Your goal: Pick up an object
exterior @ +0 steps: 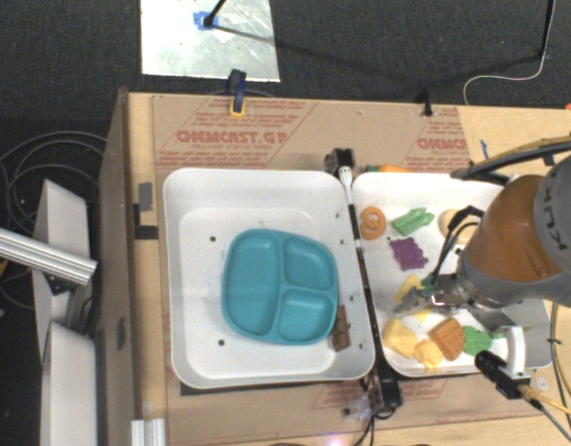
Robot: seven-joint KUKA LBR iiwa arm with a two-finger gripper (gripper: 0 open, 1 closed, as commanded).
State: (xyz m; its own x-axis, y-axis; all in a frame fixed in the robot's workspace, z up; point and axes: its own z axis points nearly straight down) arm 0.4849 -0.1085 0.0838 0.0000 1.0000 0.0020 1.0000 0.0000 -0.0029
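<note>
Gripper (418,295) is low in the right bin (383,189), near the bin's middle, fingertips pointing left. Whether it is open, closed or gripping cannot be made out: the tips merge with a yellow piece (411,284) lying just beside or under them. The arm's orange band (513,230) and grey wrist cover the bin's right half.

Right bin contents, going outward from the gripper: purple toy (408,251) just above; green toy (412,221) above that; orange ring (372,221) near the left wall; pale round piece (447,220) beside the green toy. Below the gripper: yellow chunk (403,335), an orange waffle-like piece (446,338) touching it, and a green piece (477,340) to the right.

Left bin (188,193) holds a teal divided plate (280,286), three compartments, flat. A small brown object (341,328) lies by that bin's right wall, near the plate's lower right edge.

Both bins sit on a brown cardboard sheet (230,137) printed with red lettering. Beyond is dark carpet with a shiny square sheet (211,26), black cables at left, and a metal rail (39,254).
</note>
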